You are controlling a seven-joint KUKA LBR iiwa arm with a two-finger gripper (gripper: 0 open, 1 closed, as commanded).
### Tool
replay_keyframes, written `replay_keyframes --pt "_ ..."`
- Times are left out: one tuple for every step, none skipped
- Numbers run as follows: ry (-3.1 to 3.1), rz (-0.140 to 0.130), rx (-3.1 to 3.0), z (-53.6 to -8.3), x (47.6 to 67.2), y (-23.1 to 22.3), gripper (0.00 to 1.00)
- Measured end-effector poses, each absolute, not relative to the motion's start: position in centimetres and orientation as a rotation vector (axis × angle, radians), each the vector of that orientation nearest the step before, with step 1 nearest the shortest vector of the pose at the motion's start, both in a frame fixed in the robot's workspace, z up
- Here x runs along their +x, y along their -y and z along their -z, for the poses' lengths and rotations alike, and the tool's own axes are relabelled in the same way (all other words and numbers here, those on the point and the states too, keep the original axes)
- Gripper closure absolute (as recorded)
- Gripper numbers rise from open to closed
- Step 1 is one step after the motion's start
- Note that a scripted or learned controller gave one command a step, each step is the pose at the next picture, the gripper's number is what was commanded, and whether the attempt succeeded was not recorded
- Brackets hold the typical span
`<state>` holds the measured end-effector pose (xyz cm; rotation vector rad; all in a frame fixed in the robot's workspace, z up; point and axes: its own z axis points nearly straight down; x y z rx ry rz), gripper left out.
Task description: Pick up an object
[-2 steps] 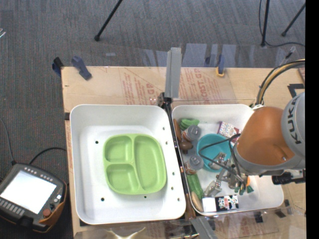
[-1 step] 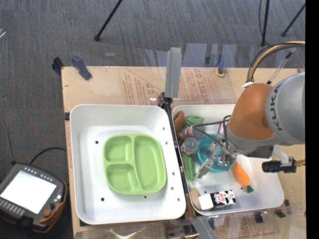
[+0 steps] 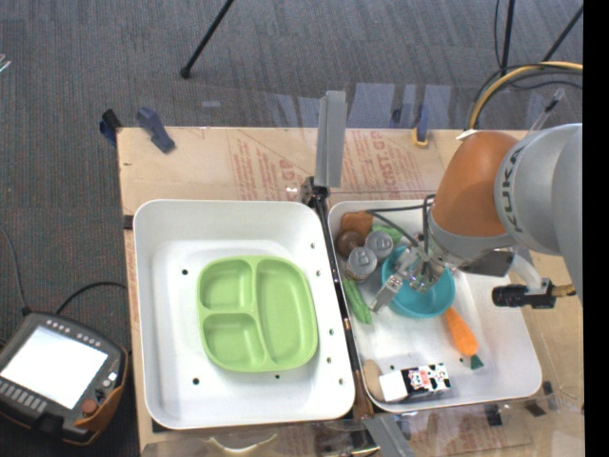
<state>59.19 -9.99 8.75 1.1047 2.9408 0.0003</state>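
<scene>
My gripper (image 3: 405,284) is low in the right bin (image 3: 504,369), over the left rim of a blue bowl (image 3: 430,298). Its fingers stand apart, one finger (image 3: 383,297) reaching down-left past the rim toward a green bean (image 3: 358,301); the gripper is open and I see nothing clamped in it. Two grey round cups (image 3: 370,252) and a brown lump (image 3: 356,225) sit just left of and behind the gripper. An orange carrot (image 3: 461,332) lies right of the bowl. A small black-and-white patterned box (image 3: 416,381) lies at the bin's front.
The left bin (image 3: 162,246) holds a green divided plate (image 3: 257,312). The grey arm with its orange band (image 3: 476,188) hangs over the right bin's back right. A grey post (image 3: 330,146) stands behind the bins' divide. A tablet (image 3: 52,369) lies on the floor at left.
</scene>
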Motion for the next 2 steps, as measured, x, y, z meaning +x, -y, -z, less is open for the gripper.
replay_keyframes --pt "-2.834 0.001 1.363 -8.7 51.4 10.2 0.0" --pt "-2.835 0.001 1.355 -8.7 57.1 10.3 0.0"
